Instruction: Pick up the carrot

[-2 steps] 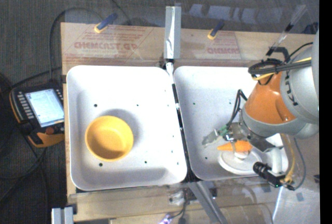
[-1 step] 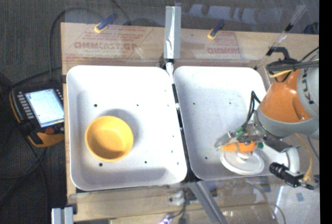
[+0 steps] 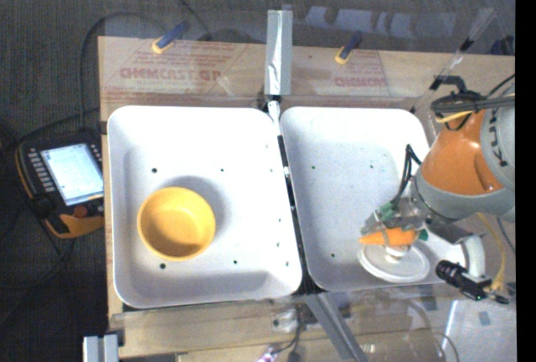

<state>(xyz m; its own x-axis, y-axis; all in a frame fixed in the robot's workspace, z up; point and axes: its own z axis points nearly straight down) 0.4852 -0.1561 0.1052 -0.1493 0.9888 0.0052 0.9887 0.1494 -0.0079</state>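
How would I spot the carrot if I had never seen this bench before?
Find the right-hand white bin, the one the grey and orange arm reaches into. Near its front right corner lies a round white plate, and the carrot is just above it, under the arm's end effector. It is the small orange wedge, unlike the yellow bowl in the left bin.

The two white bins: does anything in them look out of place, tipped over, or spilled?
Nothing stands out. The yellow bowl sits upright in the left bin. In the right bin, the carrot lies across a small white plate near the front corner, right under the tool. Nothing looks spilled or damaged.
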